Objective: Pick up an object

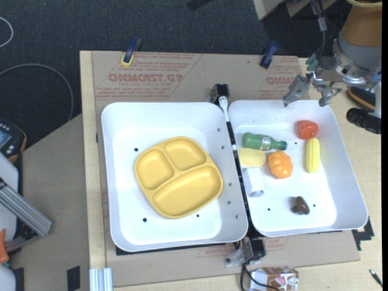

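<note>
Dark carpet surrounds the worktop point(182, 77), a brown board carrying two shallow white bins side by side. At the worktop's left half sits the left bin point(115, 180), and in its middle lies a yellow divided plate point(178, 176) with three compartments. Filling the right half is the right bin point(345, 193), which bears the small things: a green bottle point(262, 142) lying on its side near the bin's left wall, a pale yellow block point(251, 157) just below it, and an orange pepper-like toy point(280, 164) touching that block's right end. A yellow corn cob point(312, 154) lies upright-lengthwise further right, with a red tomato-like toy point(307, 128) just above it. A small brown lump point(299, 205) rests apart, toward the bin's near edge.

Over the worktop's far right corner, above the right bin's far rim, hangs the gripper point(309, 97). Its jaws are spread, with nothing between them, well apart from every object in the bin.
</note>
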{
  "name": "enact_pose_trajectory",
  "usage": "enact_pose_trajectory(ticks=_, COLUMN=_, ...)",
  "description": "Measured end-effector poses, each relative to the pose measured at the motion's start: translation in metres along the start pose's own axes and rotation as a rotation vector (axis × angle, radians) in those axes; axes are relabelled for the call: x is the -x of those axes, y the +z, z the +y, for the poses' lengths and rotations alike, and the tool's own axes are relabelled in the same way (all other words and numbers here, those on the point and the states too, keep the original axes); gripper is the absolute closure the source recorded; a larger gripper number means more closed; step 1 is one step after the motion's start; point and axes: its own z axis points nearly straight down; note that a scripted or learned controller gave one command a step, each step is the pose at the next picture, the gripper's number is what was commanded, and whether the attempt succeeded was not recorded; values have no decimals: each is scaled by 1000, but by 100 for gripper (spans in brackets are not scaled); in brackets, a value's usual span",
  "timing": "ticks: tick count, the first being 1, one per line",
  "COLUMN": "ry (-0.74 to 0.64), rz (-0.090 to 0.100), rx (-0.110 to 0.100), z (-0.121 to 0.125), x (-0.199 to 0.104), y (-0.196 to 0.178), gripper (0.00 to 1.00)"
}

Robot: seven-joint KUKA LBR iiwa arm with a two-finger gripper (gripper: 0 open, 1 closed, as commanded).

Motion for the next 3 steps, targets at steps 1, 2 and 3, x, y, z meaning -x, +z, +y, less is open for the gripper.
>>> enact_pose_trajectory(ticks=1, ry=-1, rz=-1, rx=4, z=1, x=0, y=-11, gripper=100)
enact_pose_trajectory(ticks=2, ry=-11, rz=6, rx=-8, z=28, x=-115, y=80, gripper=100)
enact_pose_trajectory(ticks=3, ry=-8, rz=3, rx=9, z=-16, x=-180, y=-21, gripper=100)
